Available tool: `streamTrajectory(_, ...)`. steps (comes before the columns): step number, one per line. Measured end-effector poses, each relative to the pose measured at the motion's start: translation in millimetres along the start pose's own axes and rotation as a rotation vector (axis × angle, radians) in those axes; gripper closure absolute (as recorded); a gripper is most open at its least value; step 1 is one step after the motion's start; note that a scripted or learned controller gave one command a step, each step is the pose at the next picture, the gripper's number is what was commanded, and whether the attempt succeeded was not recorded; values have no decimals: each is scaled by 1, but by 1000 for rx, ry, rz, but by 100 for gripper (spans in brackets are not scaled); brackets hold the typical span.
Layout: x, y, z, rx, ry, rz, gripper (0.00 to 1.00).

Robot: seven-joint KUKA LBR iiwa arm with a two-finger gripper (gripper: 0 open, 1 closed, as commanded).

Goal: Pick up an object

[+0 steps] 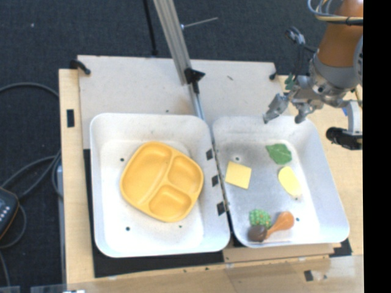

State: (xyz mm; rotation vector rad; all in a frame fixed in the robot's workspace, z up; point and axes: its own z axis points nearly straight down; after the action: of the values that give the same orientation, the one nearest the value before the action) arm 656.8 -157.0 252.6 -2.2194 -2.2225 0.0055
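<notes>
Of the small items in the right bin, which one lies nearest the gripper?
The green leaf-shaped piece, at the bin's far side, lies closest below the gripper. The yellow square, the pale yellow oval and the drumstick all lie farther off.

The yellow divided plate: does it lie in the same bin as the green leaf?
No. The yellow divided plate lies in the left bin; the green leaf lies in the right bin.
</notes>
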Motion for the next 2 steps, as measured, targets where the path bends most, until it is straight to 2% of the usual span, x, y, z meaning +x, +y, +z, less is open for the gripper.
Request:
streamTrajectory(1,-11,-2,49,1,0,2,0)
streamTrajectory(2,-7,-2,111,2,1,2,0)
